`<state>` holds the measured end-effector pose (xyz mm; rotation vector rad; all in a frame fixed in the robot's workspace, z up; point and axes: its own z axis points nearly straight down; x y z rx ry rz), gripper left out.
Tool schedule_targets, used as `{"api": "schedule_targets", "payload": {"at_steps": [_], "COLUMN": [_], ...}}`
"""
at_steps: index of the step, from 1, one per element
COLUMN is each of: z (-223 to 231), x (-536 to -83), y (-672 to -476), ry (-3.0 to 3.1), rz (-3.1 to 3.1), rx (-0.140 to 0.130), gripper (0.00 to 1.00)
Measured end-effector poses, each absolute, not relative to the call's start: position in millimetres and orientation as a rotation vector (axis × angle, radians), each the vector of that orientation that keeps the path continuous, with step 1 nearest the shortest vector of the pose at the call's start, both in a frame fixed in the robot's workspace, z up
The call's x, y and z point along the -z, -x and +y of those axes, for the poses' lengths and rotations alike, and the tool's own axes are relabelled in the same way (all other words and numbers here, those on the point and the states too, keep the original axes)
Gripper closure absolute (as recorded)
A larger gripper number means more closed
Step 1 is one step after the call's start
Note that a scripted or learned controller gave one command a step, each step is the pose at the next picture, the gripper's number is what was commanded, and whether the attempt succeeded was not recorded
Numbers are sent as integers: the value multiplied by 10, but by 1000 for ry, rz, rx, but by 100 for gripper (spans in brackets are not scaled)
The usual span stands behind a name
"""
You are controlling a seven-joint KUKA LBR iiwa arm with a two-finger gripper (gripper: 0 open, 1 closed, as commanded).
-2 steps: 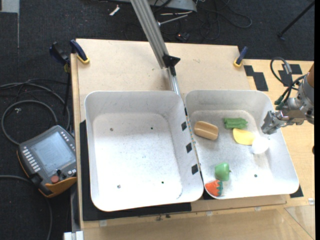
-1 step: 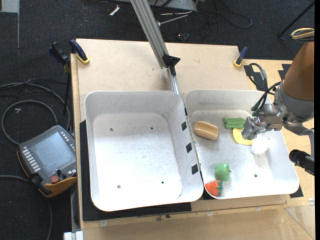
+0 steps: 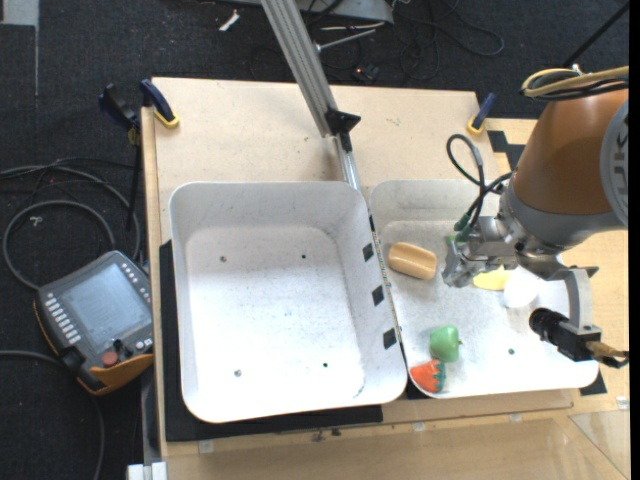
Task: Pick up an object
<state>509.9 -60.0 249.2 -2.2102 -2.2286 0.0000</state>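
In the right bin (image 3: 520, 373), the gripper (image 3: 458, 270), grip unreadable, hovers beside a crosswise-lying tan block (image 3: 412, 260).

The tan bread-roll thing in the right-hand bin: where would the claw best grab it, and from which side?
The tan roll lies flat as a long oval, running left to right, with bare bin floor around it. Probably best to come straight down from above and close across its short width at the middle. The gripper is just to its right, beside a yellow piece.

A teach pendant (image 3: 95, 318) lies on the dark floor left of the desk (image 3: 250, 128). Cables (image 3: 40, 218) curl nearby. An aluminium post (image 3: 300, 53) slants overhead.
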Motion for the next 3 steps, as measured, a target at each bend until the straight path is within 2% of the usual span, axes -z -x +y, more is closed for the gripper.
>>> {"api": "schedule_targets", "payload": {"at_steps": [1, 2, 3], "z": [-62, 433, 896], "x": [-2541, -2483, -2294], "y": [-5045, -5130, -5063], "ry": [2210, 2211, 2219], "rz": [-2230, -2230, -2222], "rx": [2, 0, -2], "gripper": [100, 100, 100]}}
